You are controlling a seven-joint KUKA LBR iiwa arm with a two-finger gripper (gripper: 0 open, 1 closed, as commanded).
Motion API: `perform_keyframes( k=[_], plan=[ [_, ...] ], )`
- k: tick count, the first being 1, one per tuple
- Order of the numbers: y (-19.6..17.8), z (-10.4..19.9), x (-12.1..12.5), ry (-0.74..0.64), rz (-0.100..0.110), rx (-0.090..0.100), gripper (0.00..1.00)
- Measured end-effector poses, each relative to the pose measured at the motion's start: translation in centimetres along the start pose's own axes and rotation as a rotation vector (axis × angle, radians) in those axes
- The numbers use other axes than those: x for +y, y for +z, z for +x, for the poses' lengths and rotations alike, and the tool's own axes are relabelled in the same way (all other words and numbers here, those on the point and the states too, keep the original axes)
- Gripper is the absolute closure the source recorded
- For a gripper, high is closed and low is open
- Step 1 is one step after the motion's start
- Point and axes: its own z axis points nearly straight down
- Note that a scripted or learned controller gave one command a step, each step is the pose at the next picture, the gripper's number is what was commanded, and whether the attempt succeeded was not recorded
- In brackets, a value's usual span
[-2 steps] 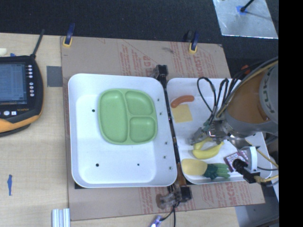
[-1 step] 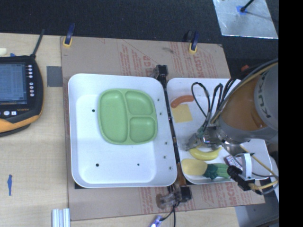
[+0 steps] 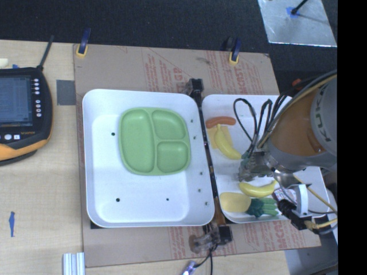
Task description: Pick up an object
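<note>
The gripper (image 3: 252, 168) hangs low over the right bin (image 3: 213, 105); whether it is spread or pressed together cannot be told. Touching its near side lies a yellow banana (image 3: 258, 188), long axis running left to right, ends curving up toward the far side. A second banana (image 3: 225, 144) lies farther off, slanting from far-left to near-right. A green divided plate (image 3: 153, 141) with 3 compartments sits in the left bin (image 3: 100, 208).
</note>
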Motion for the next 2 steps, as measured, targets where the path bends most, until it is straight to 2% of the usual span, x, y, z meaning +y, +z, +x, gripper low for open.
perform_keyframes(
  k=[1,2],
  plan=[
    [-8.2,-10.7,-2.3,0.005,-0.007,-0.001,1.0],
    [-14.6,-6.7,8.7,0.004,-0.008,0.001,1.0]
  ],
)
